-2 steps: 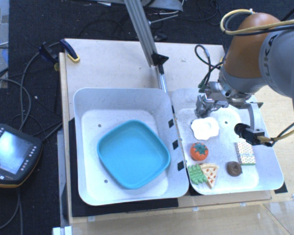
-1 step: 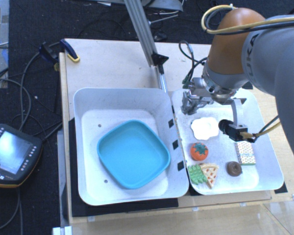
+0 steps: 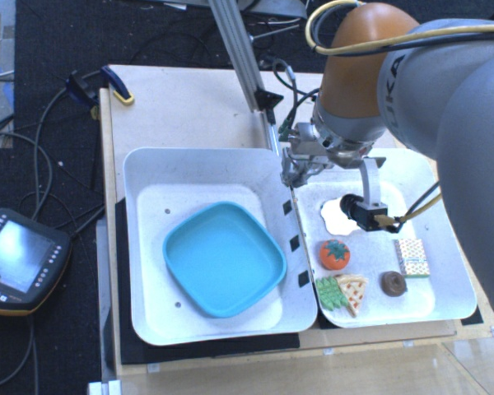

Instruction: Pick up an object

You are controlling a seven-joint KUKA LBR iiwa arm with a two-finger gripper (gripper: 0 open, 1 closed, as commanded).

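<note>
One gripper: the gripper [image 3: 300,169] hangs at the upper left corner of the right bin [image 3: 449,303], just by the wall between the two bins; its tips are too blurred to tell whether they are spread or pressed together, and nothing shows between them.
Arm: grey with an orange band [image 3: 358,52], reaching in from the right.
Right bin contents: white fried egg [image 3: 336,214] nearest the gripper, partly behind a black fitting; red tomato [image 3: 334,254] below it; pizza slice [image 3: 352,291] beside green leaves [image 3: 330,292]; brown round piece [image 3: 393,283]; patterned small box [image 3: 412,257].
Left bin [image 3: 140,188]: holds a blue tray [image 3: 223,257].
</note>
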